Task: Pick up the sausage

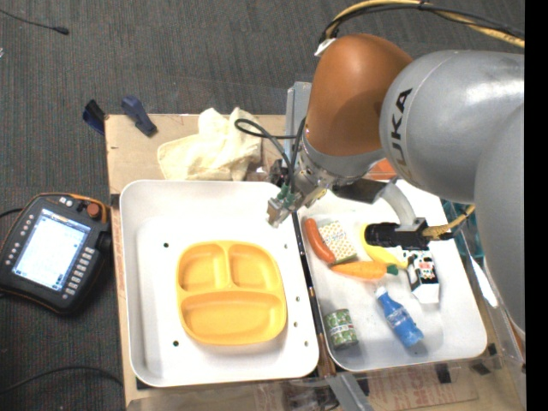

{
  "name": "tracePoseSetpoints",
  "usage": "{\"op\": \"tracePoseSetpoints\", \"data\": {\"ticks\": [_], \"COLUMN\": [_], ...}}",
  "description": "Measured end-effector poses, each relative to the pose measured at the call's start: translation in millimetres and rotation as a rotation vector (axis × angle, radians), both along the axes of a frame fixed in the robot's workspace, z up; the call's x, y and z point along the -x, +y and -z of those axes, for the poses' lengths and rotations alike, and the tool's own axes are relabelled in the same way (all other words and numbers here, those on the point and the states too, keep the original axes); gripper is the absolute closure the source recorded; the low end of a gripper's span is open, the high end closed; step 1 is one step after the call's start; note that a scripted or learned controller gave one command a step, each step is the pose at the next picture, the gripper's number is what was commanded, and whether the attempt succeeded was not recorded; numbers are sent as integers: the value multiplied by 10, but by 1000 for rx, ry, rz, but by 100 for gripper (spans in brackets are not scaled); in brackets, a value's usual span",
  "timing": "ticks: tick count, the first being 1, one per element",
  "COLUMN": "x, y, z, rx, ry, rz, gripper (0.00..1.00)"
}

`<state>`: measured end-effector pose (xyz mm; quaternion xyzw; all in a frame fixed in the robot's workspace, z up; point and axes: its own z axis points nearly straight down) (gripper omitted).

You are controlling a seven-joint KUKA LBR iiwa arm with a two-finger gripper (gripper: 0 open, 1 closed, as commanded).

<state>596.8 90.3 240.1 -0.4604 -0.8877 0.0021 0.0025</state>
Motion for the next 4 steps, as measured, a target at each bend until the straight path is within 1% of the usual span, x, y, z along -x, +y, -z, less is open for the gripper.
{"op": "tracePoseSetpoints", "data": {"ticks": [1, 2, 3, 4], "x": [-428, 344, 881, 436], "y": [-484, -28, 686, 382], "z": [-614, 565, 1029, 1395], "rx": [-1, 2, 4, -21], "ry": [-3, 5, 6, -17], "rz": [47, 153, 255, 163], "gripper": [100, 100, 100, 100]}}
